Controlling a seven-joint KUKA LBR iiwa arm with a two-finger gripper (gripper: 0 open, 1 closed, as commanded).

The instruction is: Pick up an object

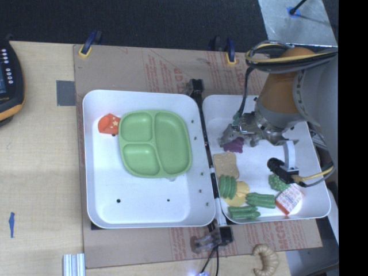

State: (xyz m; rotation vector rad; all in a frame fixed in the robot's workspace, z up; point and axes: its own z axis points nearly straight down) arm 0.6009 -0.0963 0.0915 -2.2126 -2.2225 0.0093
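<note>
My gripper [232, 135] is low in the right bin [260, 105], near its left wall. Just below its tip lies a small purple object [234, 146], partly covered by the gripper; I cannot tell whether they touch. Toward the front lie a tan bread slice [225, 164], a ribbed green piece [227, 186], a yellow piece [238, 193], two green pods [260, 199] [244, 213], a leafy green piece [278, 183] and a red-and-white packet [289, 199].
The left bin [103, 206] holds a green divided plate [155, 142] with a red object [108, 123] beside its left edge. The arm's grey body and orange band [282, 94] hang over the right bin's back. A tan curled thing [265, 259] lies on the bench in front.
</note>
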